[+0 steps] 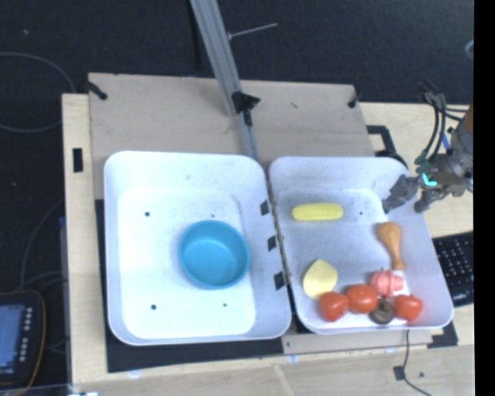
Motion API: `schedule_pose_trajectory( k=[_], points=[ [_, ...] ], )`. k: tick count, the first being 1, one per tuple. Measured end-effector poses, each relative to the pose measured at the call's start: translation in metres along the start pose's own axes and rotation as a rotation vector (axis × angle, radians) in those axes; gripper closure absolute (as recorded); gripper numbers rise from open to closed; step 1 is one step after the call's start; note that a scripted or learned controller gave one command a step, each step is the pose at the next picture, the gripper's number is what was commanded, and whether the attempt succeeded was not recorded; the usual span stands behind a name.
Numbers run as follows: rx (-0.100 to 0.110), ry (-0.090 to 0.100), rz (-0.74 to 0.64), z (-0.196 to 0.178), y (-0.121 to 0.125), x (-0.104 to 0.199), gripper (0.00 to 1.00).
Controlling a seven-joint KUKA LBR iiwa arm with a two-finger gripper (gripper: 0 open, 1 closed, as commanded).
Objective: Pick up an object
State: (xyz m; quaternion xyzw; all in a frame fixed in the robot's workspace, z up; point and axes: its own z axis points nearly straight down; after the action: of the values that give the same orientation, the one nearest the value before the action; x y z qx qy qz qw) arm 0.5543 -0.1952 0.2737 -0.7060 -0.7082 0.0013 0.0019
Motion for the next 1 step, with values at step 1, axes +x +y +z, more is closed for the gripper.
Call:
schedule_pose_trajectory(
  k=[1],
  points=[
    [-0.007, -0.001, -0.001, -0.0038, 0.0011, -0.0002, 0.0]
  ],
)
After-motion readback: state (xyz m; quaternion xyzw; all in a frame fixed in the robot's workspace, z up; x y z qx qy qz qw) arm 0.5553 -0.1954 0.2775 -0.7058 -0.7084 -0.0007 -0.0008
